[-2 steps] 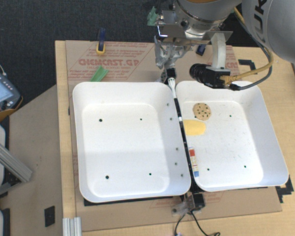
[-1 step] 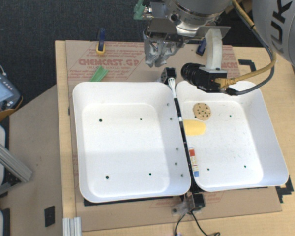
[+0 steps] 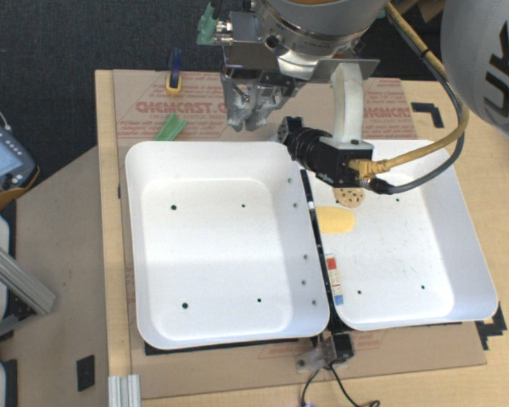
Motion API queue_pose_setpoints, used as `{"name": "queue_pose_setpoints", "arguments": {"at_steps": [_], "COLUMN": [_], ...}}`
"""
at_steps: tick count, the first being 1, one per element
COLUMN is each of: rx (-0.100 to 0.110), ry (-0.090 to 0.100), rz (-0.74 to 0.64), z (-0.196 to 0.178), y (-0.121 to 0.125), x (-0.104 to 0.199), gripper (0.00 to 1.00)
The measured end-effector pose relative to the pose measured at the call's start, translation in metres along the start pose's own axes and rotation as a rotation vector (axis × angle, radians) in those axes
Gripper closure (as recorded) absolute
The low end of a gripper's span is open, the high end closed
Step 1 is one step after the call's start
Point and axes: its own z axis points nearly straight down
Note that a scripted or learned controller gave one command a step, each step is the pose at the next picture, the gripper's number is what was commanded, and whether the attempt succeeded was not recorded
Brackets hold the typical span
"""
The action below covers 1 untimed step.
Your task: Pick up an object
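Note:
My gripper (image 3: 253,108) hangs over the back rim of the left bin (image 3: 144,227), near the bench's far side, with nothing visibly held. In the right bin (image 3: 441,253) a flat yellow piece (image 3: 336,220) lies close to the divider. Just behind it sits a small brown perforated disc (image 3: 349,197). A thin pen-like stick with red and blue marks (image 3: 333,279) lies along the right bin's left wall. All three objects sit well to the right of and nearer than the gripper.
A black connector with a yellow cable (image 3: 322,155) and a white bracket (image 3: 349,108) hang from the arm over the divider. A green strip (image 3: 171,127) and a blue-and-yellow clip (image 3: 175,77) lie on the cardboard behind the left bin.

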Motion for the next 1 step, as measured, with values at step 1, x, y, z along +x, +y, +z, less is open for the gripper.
{"name": "queue_pose_setpoints", "arguments": {"at_steps": [1], "rx": [0.004], "ry": [-0.003], "rz": [0.006], "z": [0.0028], "y": [0.002], "x": [-0.0027], "gripper": [0.0]}}
